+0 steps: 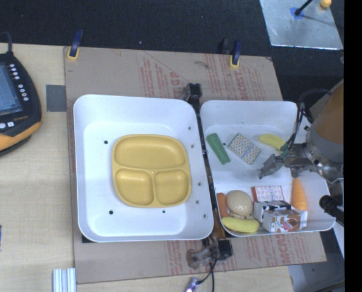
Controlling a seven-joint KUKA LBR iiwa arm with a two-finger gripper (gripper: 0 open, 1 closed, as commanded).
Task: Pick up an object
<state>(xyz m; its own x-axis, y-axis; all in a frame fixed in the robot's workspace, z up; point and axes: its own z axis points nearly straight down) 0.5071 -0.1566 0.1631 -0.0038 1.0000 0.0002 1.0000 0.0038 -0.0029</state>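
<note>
White right bin (249, 109) holds the clutter; gripper (271, 166) hovers mid-bin, fingers parted, empty, near the patterned packet (244, 148), presumably lining up a pick.

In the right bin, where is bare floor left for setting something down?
Right white bin: bare floor lies along the far wall, above the green block and patterned sachet. The near edge is crowded: beige egg-shaped object, yellow banana, small carton.

Bench (34, 187), cardboard sheet (168, 78) (clamped), two bins (89, 163)
</note>
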